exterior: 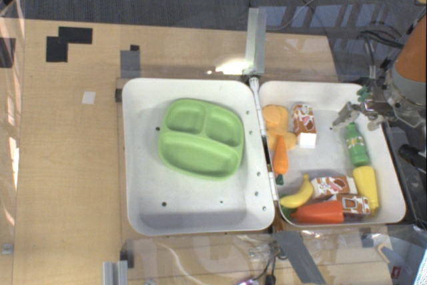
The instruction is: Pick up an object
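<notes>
The tool (357, 111), fingers spread, hovers over one green bottle (357, 145), one banana (298, 194), two cartons (331, 186).

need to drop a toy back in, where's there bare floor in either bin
Left bin: bare floor all around the green tray, widest along the near edge. Right bin: one open patch mid-floor, between the carrot and green bottle. Its near edge, with the banana, is crowded.
</notes>
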